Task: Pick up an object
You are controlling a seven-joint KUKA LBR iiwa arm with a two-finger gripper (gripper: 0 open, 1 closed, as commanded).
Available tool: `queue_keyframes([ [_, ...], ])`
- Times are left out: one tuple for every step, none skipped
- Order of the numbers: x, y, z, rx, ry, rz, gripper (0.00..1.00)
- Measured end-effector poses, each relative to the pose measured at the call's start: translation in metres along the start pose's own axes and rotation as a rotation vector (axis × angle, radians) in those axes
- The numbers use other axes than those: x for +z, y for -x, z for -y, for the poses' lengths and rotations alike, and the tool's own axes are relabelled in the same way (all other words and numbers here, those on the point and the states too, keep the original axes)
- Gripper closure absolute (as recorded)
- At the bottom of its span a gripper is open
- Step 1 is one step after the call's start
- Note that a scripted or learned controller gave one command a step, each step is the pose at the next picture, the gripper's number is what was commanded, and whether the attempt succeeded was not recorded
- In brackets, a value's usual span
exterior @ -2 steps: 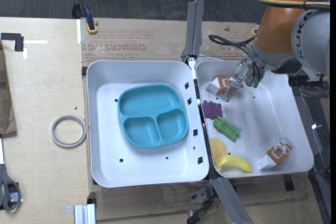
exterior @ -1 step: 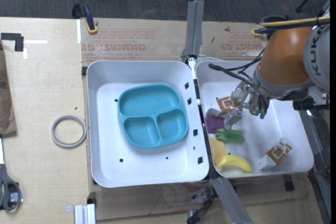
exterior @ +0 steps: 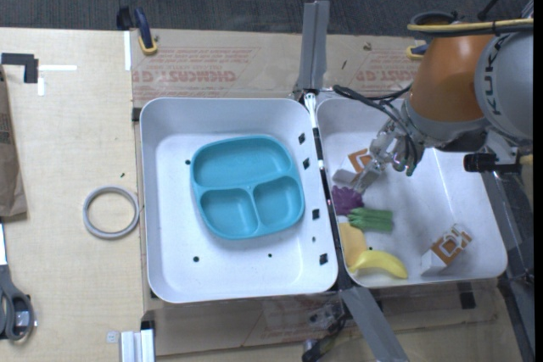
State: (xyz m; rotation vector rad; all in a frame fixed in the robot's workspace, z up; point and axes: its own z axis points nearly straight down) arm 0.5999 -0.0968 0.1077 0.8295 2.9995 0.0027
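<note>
Start with the bench, which carries two white bins side by side. The left bin holds a blue divided plate, lying flat near the centre. The right bin holds the loose objects. The arm reaches in from your right, its orange band above the wrist, and places the gripper low over the upper left part of the right bin. You cannot tell how far the gripper is open, nor whether it has hold of anything.

Locate the candidates for pickup along the left wall of the right bin. A purple object lies just below the gripper, with a green object touching its lower edge. A yellow banana lies near the front left corner. A small white and orange box sits well apart, toward the front right. A grey ring lies on the bench, left of the bins.
</note>
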Motion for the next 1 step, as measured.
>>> queue_keyframes([
  [0.0012,0.0413,-0.0251,0.265,0.002,-0.001,0.0],
])
